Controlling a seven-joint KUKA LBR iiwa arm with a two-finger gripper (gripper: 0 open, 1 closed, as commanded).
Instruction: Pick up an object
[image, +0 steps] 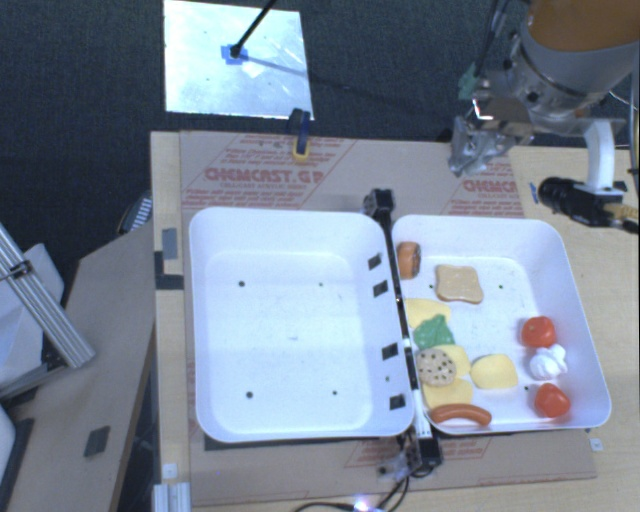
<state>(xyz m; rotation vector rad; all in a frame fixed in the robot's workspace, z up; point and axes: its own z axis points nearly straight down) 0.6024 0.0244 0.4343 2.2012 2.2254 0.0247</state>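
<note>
Sausage (461, 414), lower edge of right bin (572, 262), among toy foods: cookie (436, 366), toast (459, 284), tomatoes. Gripper (476, 152) upper right, above bench, beyond the bin; grip state cannot be told. Step: approach. Next: descend onto one item.

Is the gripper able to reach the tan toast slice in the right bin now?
Probably yes: the gripper hangs above the bench beyond the right bin, and the tan toast slice lies uncovered, apart from its neighbours.
</note>
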